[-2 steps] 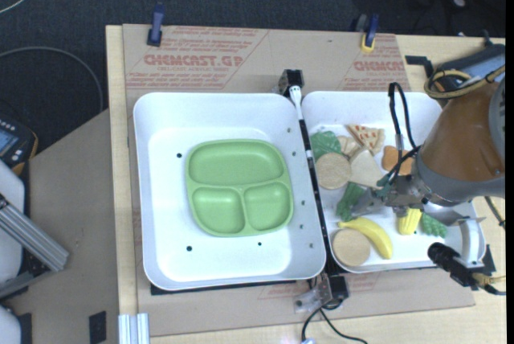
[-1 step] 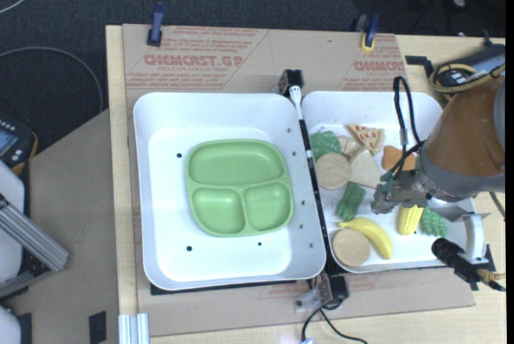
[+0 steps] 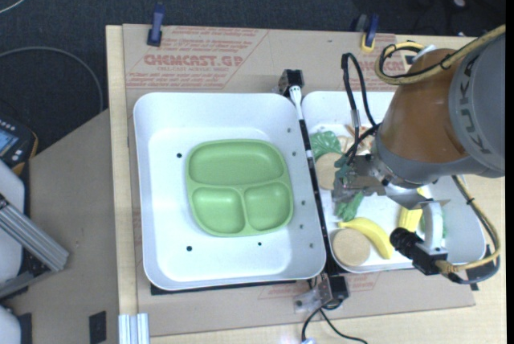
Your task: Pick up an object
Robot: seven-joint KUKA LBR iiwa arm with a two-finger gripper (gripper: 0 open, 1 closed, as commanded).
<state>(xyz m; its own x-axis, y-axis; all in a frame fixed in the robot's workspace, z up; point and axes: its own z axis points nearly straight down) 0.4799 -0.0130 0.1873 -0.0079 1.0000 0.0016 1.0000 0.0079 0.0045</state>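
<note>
two shallow white bins sit side by side; the left white bin holds a pale green three-compartment plastic tray. in the right white bin, a curved yellow banana lies long axis slanting down-right, beside a round tan disc. the gripper hovers above green items; finger state cannot be told.

Bench bears two white bins side by side.

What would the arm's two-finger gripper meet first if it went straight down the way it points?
Probably the green leafy toy below the gripper, with the yellow banana just beyond in the right white bin; depth is unclear.
</note>
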